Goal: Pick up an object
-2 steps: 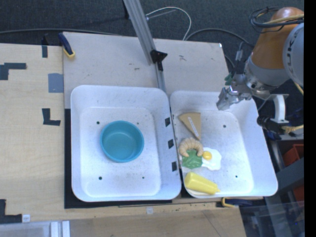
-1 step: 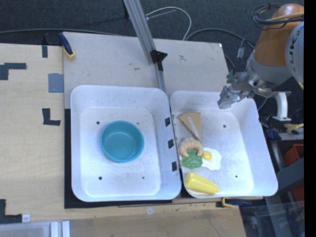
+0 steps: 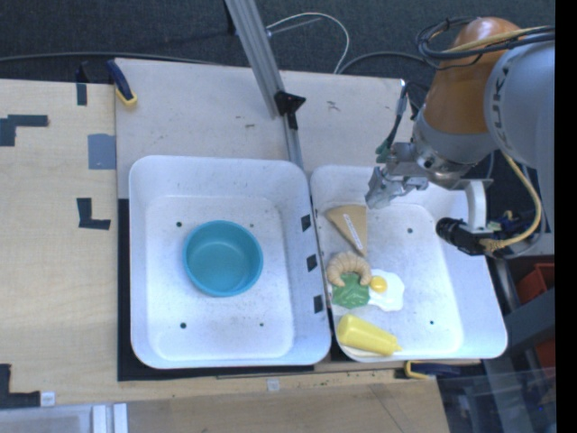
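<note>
The bench (image 3: 198, 124) carries two shallow white bins side by side. The left bin (image 3: 153, 188) holds a blue bowl (image 3: 224, 258) near its middle. The right bin (image 3: 451, 314) holds a cluster of toy foods along its left side: a tan wedge (image 3: 348, 225) toward the far end, then a croissant (image 3: 347, 265), a green piece (image 3: 352, 294) touching it, a fried egg (image 3: 386, 291) just beside that on the right, and a yellow piece (image 3: 365, 336) at the near left corner.

The arm (image 3: 487, 79) reaches in from the right, and its gripper (image 3: 383, 190) hangs over the far left part of the right bin, just beside the far end of the tan wedge. Whether the fingers are open or closed I cannot tell; nothing is visibly between them.

The step in hand looks like the approach, before any grasp: every object lies in its bin. The tan wedge is the nearest candidate. The next move calls for shifting a little toward the near side to centre over the wedge, then descending with the fingers straddling its narrow width. The bin's left wall stands close by and the croissant lies just beyond the wedge's near end, leaving little room.
</note>
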{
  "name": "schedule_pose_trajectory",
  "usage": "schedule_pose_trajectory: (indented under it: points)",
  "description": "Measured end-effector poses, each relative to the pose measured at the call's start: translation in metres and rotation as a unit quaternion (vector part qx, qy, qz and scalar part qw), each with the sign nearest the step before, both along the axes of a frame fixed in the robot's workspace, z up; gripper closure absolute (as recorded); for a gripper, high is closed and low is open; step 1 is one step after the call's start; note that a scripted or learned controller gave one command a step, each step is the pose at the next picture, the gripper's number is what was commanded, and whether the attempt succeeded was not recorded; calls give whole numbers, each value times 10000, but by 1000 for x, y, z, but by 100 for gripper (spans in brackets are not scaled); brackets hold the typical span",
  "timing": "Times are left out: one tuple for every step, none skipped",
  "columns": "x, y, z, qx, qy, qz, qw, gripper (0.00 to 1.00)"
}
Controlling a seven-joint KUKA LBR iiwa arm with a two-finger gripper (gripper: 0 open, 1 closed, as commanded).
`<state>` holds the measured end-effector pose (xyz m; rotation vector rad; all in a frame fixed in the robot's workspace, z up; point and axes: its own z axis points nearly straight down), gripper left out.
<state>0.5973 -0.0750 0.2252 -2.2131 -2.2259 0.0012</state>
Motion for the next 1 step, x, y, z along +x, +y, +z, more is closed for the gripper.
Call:
schedule_pose_trajectory:
  points:
    - [-16,51,1,1,3,3,10000,100]
